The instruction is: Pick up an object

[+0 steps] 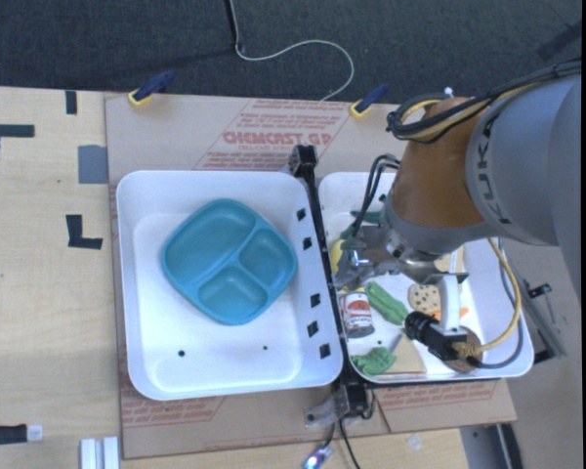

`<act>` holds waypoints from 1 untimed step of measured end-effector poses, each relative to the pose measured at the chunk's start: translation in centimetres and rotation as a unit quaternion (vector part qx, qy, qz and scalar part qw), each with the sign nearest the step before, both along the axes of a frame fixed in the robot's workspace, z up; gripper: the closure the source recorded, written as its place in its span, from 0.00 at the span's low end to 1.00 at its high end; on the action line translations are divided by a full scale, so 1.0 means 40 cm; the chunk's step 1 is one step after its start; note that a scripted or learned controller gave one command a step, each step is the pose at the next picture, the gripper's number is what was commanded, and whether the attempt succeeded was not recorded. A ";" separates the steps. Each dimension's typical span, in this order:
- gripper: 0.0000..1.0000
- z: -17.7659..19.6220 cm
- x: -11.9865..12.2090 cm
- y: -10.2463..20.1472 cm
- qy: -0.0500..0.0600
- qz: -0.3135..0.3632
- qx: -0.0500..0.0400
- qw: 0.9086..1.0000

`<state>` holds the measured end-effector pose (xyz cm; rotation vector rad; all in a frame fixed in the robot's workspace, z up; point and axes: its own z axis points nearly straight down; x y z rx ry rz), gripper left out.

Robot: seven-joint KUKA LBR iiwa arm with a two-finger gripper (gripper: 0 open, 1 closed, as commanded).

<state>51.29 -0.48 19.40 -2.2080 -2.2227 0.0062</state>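
The tool (pixel 363 258) hangs low over the right bin (pixel 513 364), its grip apparently hidden.

The arm (pixel 488 164) hides much of the right bin (pixel 513 364).

A wooden counter (pixel 39 291) is covered by a cardboard sheet (pixel 264 140), on which two white bins, left (pixel 137 291) and right (pixel 513 355), are set side by side.

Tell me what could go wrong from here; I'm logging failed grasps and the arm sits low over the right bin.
The items in the right bin are packed close: the small can touches green pieces, so a grasp may snag two or slip. The black divider stands right beside them and could be struck. The arm hides much of the bin.
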 end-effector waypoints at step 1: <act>1.00 0.132 -0.077 -0.078 -0.004 -0.004 -0.002 1.000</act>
